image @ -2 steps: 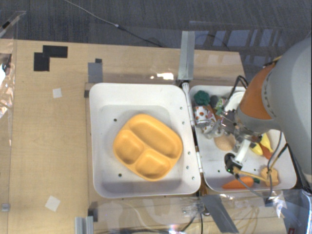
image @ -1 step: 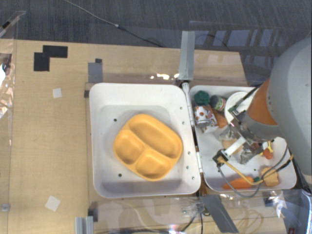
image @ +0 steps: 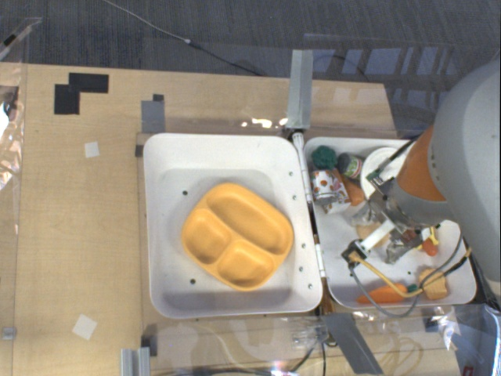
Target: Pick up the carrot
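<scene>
Grey gripper (image: 389, 240) low in the right bin (image: 337, 282); whether its fingers are spread or pressed together cannot be told.
Orange carrot (image: 383, 294) lies just beside them by that bin's near edge; a yellow tray (image: 237, 235) fills the left bin (image: 168, 210).

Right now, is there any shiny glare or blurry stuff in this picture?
In the camera view, bright glare shines on the bench just above the left bin; the arm looms big, soft and out of focus at the right; the yellow tray looks sharp, with a soft shadow under its lower edge; the carrot stays clearly visible.
</scene>
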`<state>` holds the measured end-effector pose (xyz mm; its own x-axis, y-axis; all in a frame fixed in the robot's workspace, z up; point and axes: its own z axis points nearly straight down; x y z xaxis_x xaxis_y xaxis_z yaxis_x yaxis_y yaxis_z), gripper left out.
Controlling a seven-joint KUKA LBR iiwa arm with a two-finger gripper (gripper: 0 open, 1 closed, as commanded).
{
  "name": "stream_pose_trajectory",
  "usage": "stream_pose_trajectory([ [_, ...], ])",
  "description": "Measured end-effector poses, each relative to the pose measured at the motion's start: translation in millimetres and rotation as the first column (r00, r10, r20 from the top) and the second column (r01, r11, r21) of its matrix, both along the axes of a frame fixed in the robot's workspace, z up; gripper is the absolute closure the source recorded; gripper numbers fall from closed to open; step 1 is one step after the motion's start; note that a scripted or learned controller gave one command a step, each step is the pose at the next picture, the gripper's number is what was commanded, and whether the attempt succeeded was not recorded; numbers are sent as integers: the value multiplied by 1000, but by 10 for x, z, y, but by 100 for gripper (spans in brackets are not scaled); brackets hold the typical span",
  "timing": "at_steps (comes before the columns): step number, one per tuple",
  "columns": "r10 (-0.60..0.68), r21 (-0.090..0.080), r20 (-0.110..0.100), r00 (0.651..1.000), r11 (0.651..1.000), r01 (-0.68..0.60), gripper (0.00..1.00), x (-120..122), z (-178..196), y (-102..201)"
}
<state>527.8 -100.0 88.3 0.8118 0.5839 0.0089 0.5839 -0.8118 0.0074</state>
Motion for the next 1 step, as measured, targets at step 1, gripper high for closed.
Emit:
stream_pose_trajectory([
  [1, 0, 0, 0, 1000, 1000, 0, 0, 0, 0, 0],
])
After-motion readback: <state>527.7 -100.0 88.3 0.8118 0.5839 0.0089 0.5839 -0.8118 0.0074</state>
